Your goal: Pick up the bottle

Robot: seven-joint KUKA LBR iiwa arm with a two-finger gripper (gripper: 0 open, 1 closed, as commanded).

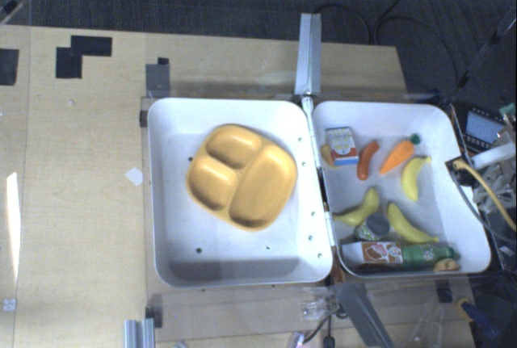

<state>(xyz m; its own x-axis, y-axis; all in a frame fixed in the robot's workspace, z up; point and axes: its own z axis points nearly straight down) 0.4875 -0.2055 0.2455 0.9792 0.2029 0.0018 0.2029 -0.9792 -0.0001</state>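
1. Lying nearest the camera: the bottle (404, 254), on its side along the near wall of the right bin (472, 213), green body with a red-and-white label, cap end pointing toward the view's right.
2. Crowding it: a banana (410, 228) is sitting just behind it, close to touching, and a second banana (361, 209) with a dark grey object (378, 223) is lying near its left end.
3. Sitting further back in the same bin: a small carton (340, 145), a red sausage-shaped toy (367, 160), a carrot (397, 156) and a third banana (413, 177), all well apart from the bottle.
4. Occupying the left bin (174, 201): a yellow three-compartment tray (241, 174), irrelevant to the pick.
5. Jaws: state cannot be told from this view; no approach is looking started, so the task is judged to be at its opening.
6. Advice for the pick: the arm should be coming down over the bottle's middle with the jaws set across its long axis, closing on the narrow width.
7. Risk: the bin wall in front and the banana behind are leaving little finger room; a slip toward either side is likely snagging the banana or the wall.
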